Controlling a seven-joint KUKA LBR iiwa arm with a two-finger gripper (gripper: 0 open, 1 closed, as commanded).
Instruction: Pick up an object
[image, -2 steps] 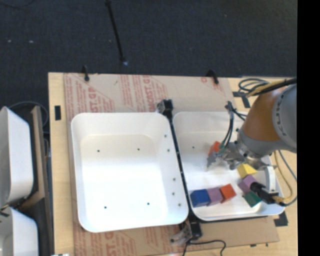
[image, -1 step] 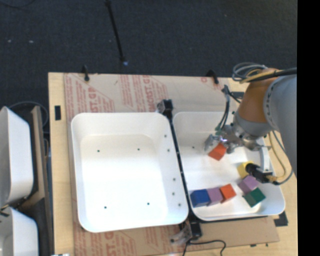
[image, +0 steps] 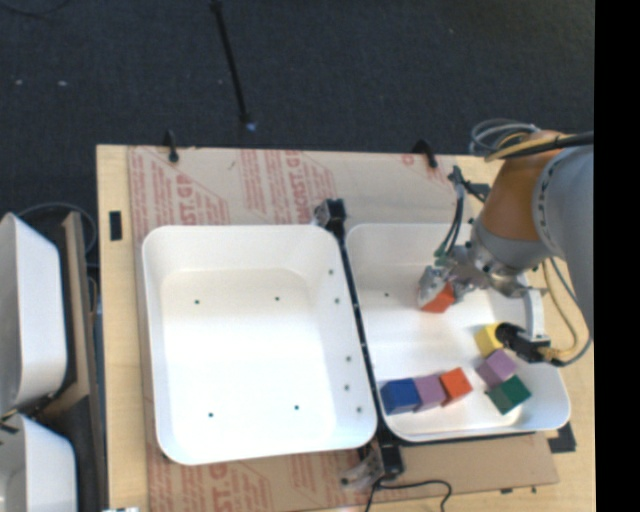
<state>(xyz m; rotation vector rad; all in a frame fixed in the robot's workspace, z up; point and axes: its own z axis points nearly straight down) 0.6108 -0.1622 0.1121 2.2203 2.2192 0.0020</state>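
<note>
My gripper (image: 438, 292) hangs over the upper middle of the right bin (image: 400, 255), at the end of the grey arm with its orange band (image: 512, 205). A small red-orange block (image: 436, 302) shows at its tip, between the fingers, and the gripper is shut on it. Along the bin's front right lie more blocks: a blue one (image: 401, 395), a purple one (image: 430, 390), an orange one (image: 456, 383), a yellow one (image: 487, 338), a second purple one (image: 496, 366) and a green one (image: 509, 394).
The left bin (image: 250, 250) stands beside the right one, and their rims meet at a ridge (image: 352, 310). A cable with a black plug (image: 527, 346) hangs from the arm just above the yellow block. A cardboard sheet (image: 240, 185) lies under both bins.
</note>
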